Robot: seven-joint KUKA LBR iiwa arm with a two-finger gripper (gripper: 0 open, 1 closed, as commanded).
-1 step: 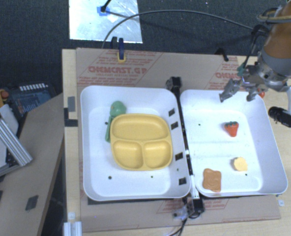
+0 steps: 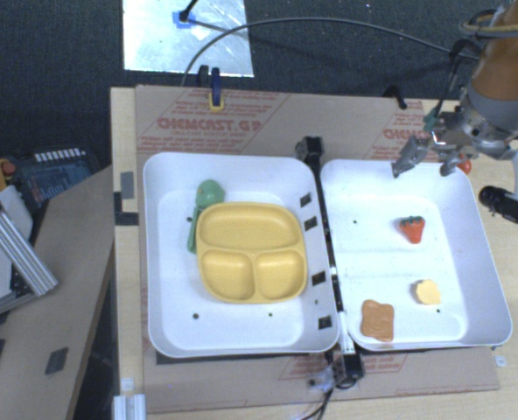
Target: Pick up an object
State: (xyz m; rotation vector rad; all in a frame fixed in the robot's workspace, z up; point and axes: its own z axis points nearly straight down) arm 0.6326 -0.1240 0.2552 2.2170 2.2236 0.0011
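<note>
The right bin (image 2: 469,234) holds three small items: a red strawberry-like piece (image 2: 413,228) near its middle, a pale yellow round piece (image 2: 428,292) lower right, and a brown flat piece (image 2: 378,320) at the front. My gripper (image 2: 431,162) hangs over the back edge of the right bin, above and behind the red piece, with its two fingers spread apart and nothing between them. In the left bin (image 2: 163,261) lies a yellow divided plate (image 2: 249,252) with a green item (image 2: 204,206) partly tucked behind its far left side.
A black divider with clips (image 2: 322,234) runs between the two bins. Cardboard (image 2: 268,121) lies under the bins, with a cable arcing over the back. A metal rail (image 2: 14,243) and electronics sit at the left on a side bench.
</note>
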